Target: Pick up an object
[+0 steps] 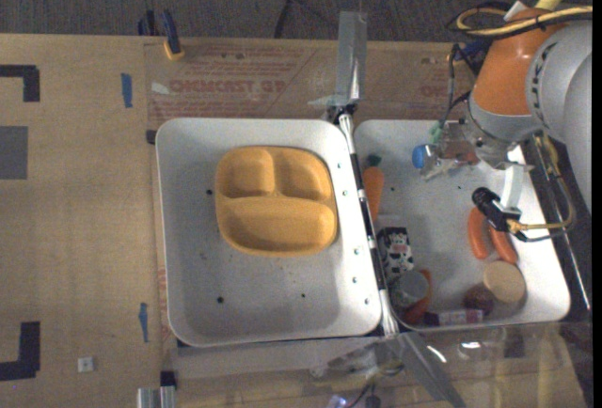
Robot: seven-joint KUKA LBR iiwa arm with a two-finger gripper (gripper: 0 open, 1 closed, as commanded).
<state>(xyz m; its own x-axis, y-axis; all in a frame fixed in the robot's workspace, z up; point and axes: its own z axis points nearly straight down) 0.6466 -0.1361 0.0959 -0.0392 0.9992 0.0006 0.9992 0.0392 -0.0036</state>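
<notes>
**Two bins, nothing lifted yet**

Left bin [179,237]: yellow divided tray [276,199], centre; right bin [555,298]: carrot [373,190] along left edge, cow-patterned carton [397,251], hot dog [491,235] near right edge, blue object [420,155] at top edge; pincer [450,155] just beside it, grip state cannot be told; pick remains undone, by appearance.
</notes>
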